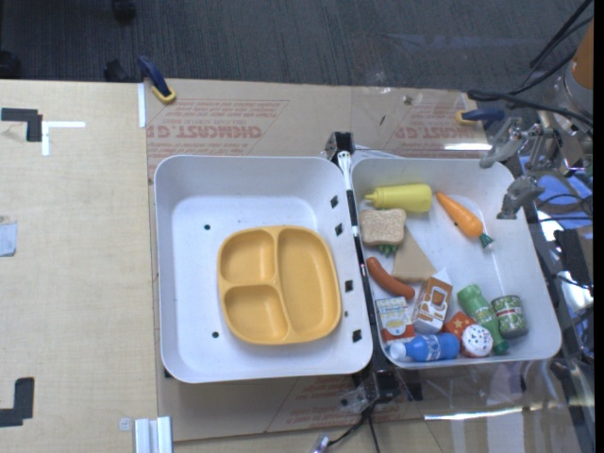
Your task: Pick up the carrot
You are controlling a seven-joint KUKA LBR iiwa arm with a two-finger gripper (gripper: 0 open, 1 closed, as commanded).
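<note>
the small orange plastic carrot with a green stem tip (461,216) lies slanted in the right white bin (528,281), near its far edge, stem end pointing toward the bin's right wall. just beside it toward the bin's far left corner lies a yellow mustard bottle (401,196), with a slice of brown toy bread (382,226) below that. the metal two-finger gripper (518,179) hangs over the bin's far right corner, apart from the carrot, nothing between its fingers, which stand spread open. the left white bin (179,281) holds a yellow divided plate (279,283) at its centre.
</note>
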